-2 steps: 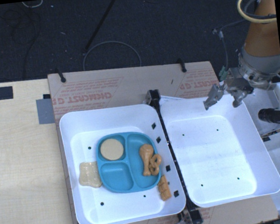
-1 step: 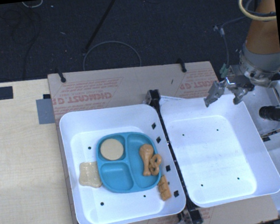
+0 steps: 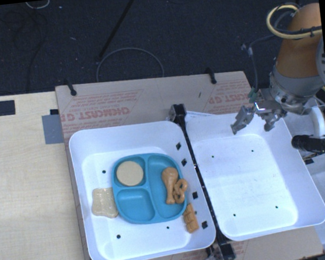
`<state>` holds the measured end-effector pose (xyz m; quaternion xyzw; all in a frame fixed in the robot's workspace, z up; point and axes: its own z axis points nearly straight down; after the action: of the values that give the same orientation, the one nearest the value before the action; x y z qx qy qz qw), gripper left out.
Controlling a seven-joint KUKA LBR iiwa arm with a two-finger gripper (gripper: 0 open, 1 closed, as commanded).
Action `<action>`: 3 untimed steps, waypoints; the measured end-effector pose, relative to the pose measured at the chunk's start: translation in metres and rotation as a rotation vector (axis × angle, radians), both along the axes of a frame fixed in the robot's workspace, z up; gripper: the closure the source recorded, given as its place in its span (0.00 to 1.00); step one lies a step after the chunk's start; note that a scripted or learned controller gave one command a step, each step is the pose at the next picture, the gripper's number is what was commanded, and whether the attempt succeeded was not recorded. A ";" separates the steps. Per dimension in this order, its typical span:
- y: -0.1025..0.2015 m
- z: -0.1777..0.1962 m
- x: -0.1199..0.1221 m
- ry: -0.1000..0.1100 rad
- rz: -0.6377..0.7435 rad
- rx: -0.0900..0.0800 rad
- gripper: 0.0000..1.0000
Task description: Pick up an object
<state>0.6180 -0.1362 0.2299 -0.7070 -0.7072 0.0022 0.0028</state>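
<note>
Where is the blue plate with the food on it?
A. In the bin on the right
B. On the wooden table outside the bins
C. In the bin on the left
C: the blue plate lies inside the left bin, with a round cracker in one of its compartments.

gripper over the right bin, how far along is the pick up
Nothing looks picked yet. The gripper hangs over the far edge of the right bin with nothing between its fingers. The objects all lie in the left bin: a blue tray with a round cracker and a pretzel, plus a tan piece beside it. Reaching across, grasping and lifting remain.
</note>
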 end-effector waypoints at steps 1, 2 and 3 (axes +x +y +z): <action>0.008 -0.062 0.003 0.001 0.002 0.001 0.00; 0.000 -0.120 0.002 0.000 -0.001 0.000 0.00; -0.001 -0.106 0.002 -0.002 -0.002 0.000 1.00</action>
<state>0.6203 -0.1373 0.1234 -0.7078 -0.7064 0.0014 0.0019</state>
